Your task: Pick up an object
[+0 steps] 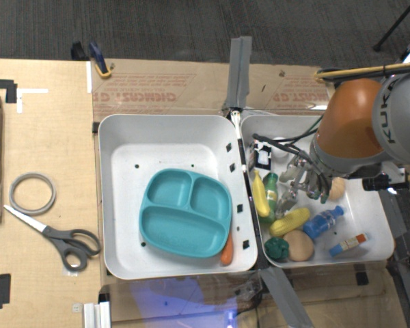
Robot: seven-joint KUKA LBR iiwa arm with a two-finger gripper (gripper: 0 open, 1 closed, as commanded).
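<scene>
My gripper (292,188) reaches down into the right bin (373,246), its metal fingers over the pile of objects near the bin's left side. Just below it lies a yellow banana-shaped toy (290,221), and to its left a second yellow toy (260,193) beside a green object (271,182). A blue bottle (323,223), a dark green lump (278,249), a tan egg-shaped object (301,247) and a small blue and white tube (348,244) lie in the same bin. Nothing shows between the fingers.
The left bin (116,149) holds a teal divided plate (186,212) and an orange carrot-like piece (227,252) by its right wall. Scissors (58,239) and a tape roll (32,193) lie on the bench at the left. The arm's orange band (352,121) hangs over the right bin.
</scene>
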